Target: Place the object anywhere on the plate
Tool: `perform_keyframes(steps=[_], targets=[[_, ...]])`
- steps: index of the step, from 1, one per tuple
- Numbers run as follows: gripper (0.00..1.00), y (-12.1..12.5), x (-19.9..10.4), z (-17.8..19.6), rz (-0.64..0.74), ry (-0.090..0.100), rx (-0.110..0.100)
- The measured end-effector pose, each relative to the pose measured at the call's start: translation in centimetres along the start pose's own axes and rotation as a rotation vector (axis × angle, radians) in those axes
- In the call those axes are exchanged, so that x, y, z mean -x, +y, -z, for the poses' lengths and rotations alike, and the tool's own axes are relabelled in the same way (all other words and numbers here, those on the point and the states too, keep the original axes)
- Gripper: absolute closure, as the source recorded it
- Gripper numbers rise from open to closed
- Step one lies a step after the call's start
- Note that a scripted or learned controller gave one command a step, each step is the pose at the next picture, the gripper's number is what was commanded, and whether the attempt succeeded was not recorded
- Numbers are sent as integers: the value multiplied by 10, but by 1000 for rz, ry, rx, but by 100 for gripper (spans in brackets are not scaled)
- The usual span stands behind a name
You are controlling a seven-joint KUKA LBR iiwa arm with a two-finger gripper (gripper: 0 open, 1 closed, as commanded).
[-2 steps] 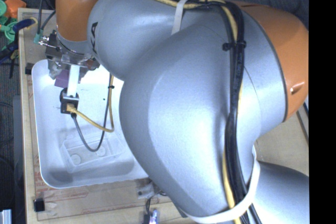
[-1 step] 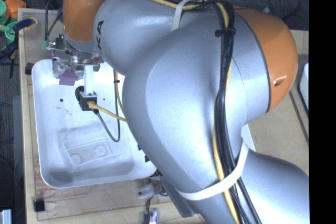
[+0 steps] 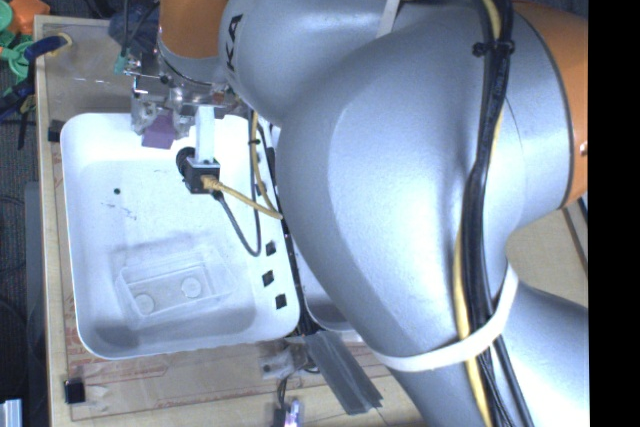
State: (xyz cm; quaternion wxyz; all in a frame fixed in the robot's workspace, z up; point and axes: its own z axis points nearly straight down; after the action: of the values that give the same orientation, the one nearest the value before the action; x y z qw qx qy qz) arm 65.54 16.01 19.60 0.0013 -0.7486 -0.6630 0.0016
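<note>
One purple block (image 3: 157, 130) sits between the pincer (image 3: 160, 118) fingers, pincer clenched on it | clear plastic tray (image 3: 172, 283) lies well below the pincer in the white bin (image 3: 90, 215) | block looks light, stiff; grip its flat sides.

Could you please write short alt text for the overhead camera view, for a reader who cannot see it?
A large grey robot arm with an orange band reaches in from the right, its gripper at the far rim of a shallow white bin with a small purple object at its tip. A clear plastic tray lies in the bin nearer the camera.
</note>
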Motion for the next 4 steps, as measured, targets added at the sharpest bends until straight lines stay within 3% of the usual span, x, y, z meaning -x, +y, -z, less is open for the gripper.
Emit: perform_keyframes(steps=[1, 2, 3, 4], targets=[[100, -27, -38, -15, 91, -2, -3], [100, 1, 7, -8, 59, -1, 1], [100, 8, 73, 18, 96, -1, 1], [100, -49, -16, 25, 149, -2, -3]])
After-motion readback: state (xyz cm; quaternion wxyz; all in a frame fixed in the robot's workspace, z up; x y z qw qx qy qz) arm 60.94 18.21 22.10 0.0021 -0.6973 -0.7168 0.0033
